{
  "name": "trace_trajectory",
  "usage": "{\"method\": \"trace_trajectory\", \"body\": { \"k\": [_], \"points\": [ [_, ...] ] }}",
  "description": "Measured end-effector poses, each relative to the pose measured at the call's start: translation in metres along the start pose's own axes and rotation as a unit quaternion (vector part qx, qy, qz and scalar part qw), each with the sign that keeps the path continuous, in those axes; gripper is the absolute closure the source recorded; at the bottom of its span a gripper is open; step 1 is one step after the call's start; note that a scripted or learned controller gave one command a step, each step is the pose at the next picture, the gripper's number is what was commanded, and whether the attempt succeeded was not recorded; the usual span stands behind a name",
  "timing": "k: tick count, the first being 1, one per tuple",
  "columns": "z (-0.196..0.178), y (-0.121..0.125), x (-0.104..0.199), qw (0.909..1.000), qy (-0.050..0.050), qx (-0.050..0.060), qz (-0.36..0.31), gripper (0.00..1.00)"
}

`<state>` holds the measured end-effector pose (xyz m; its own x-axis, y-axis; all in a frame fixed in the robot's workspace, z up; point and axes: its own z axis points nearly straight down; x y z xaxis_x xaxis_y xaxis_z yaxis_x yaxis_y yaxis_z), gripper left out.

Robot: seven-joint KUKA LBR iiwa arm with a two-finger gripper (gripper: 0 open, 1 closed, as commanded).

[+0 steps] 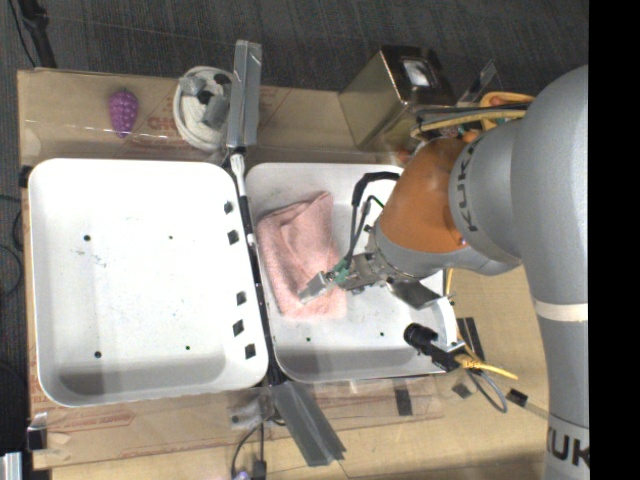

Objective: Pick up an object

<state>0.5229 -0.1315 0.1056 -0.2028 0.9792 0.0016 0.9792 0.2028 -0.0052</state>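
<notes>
A crumpled pink cloth (297, 251) lies in the left half of the right bin (340, 363). My gripper (327, 283) reaches in from the right and hangs low over the cloth's lower right edge. A grey fingertip (315, 287) rests on or just above the pink fabric. The orange wrist band (425, 208) and the grey arm cover the bin's right side.
The left bin (130, 278) stands next to the right one, with a grey divider rail (245, 268) between them. A purple object (123, 111) and a white coil (203, 106) sit on the bench behind the bins, along with a tan box (395, 93).
</notes>
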Motion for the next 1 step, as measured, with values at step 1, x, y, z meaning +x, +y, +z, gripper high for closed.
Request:
{"method": "trace_trajectory", "body": {
  "k": [1],
  "points": [
    [-0.0882, -0.0015, 0.0178, 0.9921, -0.002, -0.003, -0.125, 0.0]
  ]
}}
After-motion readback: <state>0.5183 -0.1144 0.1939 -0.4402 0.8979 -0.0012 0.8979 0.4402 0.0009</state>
